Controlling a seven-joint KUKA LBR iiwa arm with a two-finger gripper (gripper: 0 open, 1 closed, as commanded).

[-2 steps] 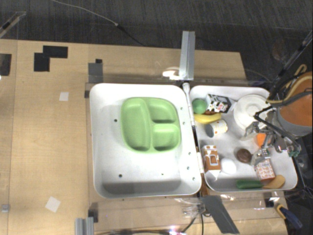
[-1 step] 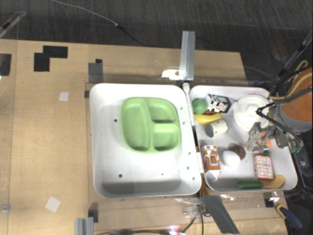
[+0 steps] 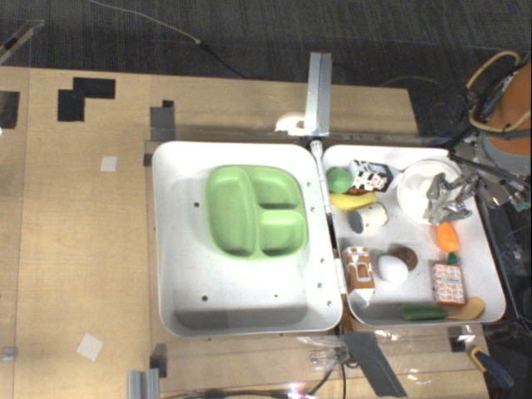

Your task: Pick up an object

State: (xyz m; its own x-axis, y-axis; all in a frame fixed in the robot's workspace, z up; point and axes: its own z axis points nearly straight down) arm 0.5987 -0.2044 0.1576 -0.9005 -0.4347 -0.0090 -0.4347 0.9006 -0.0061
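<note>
From my feed I see a pale wooden counter (image 3: 75,248) set against dark ribbed flooring, carrying two shallow white bins side by side. The left bin (image 3: 179,306) holds a light green plastic divided tray (image 3: 253,209) with three compartments, lying flat near the bin's middle. The right bin (image 3: 492,293) is crowded: a small green ball (image 3: 338,179) sits at the upper left next to a black-and-white patterned toy (image 3: 369,174), with a yellow banana (image 3: 353,199) just below them and a small white cup (image 3: 370,216) under that. A round white bowl (image 3: 420,188) lies toward the upper right. The metal pincer (image 3: 445,199) hangs over the bowl's right rim, and I cannot tell how its fingers stand. Just below it lies a small orange carrot-shaped toy (image 3: 448,238), smooth, stubby and bright, with a paler top end. Lower down I make out a brown-and-white carton (image 3: 359,269), a white egg-shaped piece (image 3: 391,268) touching a dark brown round lump (image 3: 405,256), a red-and-white printed box (image 3: 448,283), a dark green stick (image 3: 424,312) and a tan curved piece (image 3: 471,308).
</note>
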